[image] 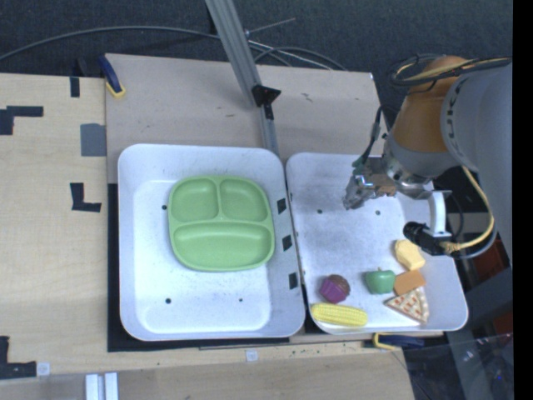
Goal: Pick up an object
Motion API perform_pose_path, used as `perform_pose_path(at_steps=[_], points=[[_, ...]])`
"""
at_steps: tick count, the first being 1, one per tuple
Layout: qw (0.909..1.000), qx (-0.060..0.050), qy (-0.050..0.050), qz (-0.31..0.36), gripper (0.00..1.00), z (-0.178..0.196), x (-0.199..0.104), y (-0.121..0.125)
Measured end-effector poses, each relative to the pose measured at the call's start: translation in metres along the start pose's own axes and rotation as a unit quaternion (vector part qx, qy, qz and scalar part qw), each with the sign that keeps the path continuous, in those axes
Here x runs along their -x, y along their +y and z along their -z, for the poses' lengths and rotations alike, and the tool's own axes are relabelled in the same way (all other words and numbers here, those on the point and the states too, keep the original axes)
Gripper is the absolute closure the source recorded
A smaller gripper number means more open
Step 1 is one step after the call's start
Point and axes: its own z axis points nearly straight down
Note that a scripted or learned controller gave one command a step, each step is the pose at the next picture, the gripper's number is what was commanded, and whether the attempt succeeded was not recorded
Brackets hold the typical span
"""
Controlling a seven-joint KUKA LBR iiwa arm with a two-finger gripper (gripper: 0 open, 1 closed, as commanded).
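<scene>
Two shallow white plastic bins (141, 223) show a scuffed, speckled matt finish on a pale wooden bench (50, 248). A smooth green plastic divided plate (221, 223) has a soft sheen. Toy foods, a ridged yellow plastic corn cob (339, 314) and a purple plastic onion (336, 288), look lightly glossy. A ribbed grey metal post (233, 36) gleams.

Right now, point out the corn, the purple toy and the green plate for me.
corn (339, 314): camera view, middle of the yellow cob.
purple toy (336, 288): camera view, centre of its round body.
green plate (221, 223): camera view, ridge between its compartments.
</scene>
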Motion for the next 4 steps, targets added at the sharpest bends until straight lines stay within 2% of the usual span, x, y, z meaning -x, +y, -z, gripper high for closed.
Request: perform_pose_path(at_steps=[2, 3, 4], points=[[1.0000, 0.000, 0.000, 0.000, 1.00, 0.086, 0.005, -0.003], [1.0000, -0.002, 0.001, 0.002, 1.00, 0.082, -0.043, 0.011], [1.0000, -0.002, 0.001, 0.003, 1.00, 0.075, -0.102, 0.008]])
